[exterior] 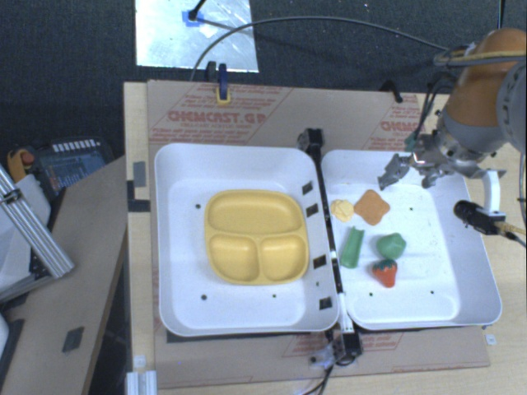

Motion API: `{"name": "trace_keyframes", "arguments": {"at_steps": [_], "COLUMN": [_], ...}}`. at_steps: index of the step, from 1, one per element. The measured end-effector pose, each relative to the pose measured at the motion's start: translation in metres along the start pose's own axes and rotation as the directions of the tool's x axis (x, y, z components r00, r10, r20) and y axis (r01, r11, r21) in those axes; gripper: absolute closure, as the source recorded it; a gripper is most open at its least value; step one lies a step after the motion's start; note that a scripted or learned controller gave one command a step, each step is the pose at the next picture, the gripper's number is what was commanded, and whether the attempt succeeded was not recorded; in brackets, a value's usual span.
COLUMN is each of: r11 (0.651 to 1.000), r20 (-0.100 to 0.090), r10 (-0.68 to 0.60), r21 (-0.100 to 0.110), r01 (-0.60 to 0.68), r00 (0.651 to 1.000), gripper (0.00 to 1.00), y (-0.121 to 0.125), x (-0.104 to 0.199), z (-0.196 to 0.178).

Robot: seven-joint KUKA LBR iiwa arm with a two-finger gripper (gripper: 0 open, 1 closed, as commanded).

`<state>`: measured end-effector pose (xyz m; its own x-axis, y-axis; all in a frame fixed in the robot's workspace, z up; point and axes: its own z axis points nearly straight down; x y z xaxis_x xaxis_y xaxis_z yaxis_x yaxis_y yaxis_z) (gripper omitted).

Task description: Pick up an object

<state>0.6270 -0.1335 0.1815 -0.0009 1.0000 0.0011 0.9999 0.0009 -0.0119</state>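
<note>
Just ahead of the gripper (pixel 414 169), toward the divider, the orange piece (pixel 372 207) and the pale yellow piece (pixel 342 211) lie touching, with the green stick (pixel 352 247), the green lump (pixel 391 244) and the red piece (pixel 385 273) close together beyond them. Bare floor of the right bin (pixel 436 282) lies open directly below the jaws and off toward that bin's outer wall. Across the divider, the yellow tray (pixel 253 236) takes the middle of the left bin (pixel 177 220), leaving bare margins around it.

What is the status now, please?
Gripper above right bin, holds nothing. Toys untouched: cookie, green stick, strawberry. Way clear.
</note>
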Motion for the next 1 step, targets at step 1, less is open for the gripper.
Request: {"name": "trace_keyframes", "arguments": {"at_steps": [1], "r11": [1.0], "r20": [0.001], "r10": [-0.002], "r21": [-0.013], "r01": [0.002], "r00": [1.0], "gripper": [0.0], "y": [0.003], "x": [0.0002], "z": [-0.0085]}}
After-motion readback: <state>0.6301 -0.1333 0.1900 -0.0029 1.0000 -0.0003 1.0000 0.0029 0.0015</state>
